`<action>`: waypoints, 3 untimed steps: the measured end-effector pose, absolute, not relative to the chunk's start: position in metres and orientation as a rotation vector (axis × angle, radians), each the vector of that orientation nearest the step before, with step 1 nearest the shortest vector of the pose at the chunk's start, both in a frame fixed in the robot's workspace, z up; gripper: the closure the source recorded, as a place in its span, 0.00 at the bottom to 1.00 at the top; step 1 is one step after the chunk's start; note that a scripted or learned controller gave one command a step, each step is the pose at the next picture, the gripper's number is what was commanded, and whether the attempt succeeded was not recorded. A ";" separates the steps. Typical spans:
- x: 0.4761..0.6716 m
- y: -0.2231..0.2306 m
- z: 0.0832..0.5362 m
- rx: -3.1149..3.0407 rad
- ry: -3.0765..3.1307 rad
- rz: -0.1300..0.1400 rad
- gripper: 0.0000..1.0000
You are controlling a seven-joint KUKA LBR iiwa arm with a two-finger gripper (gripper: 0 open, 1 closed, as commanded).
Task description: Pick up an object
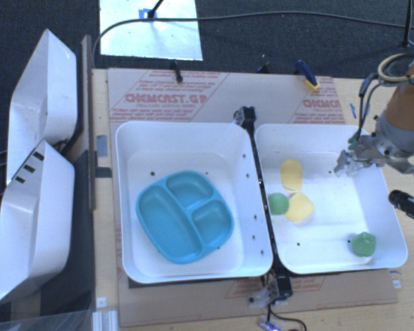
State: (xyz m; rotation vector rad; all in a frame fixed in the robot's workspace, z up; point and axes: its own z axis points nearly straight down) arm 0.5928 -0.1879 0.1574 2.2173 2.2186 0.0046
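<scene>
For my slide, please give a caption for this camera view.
Gripper above right bin holding yellow and green pieces; blue divided plate in left bin.

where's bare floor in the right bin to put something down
In the right bin, bare floor lies between the yellow pieces and the right wall, and along the front between the small green ball and the green object. The left middle is crowded. The gripper hangs over the back right.

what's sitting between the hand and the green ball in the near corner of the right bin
Nothing: in the camera view, only bare white bin floor runs from the hand down to the green ball. The yellow pieces and the other green ball lie off toward the divider.
</scene>
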 end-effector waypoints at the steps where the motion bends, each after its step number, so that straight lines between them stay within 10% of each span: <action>1: 0.602 -0.193 0.215 2.217 2.219 0.005 1.00; 3: 0.605 -0.138 0.262 2.216 2.227 0.002 1.00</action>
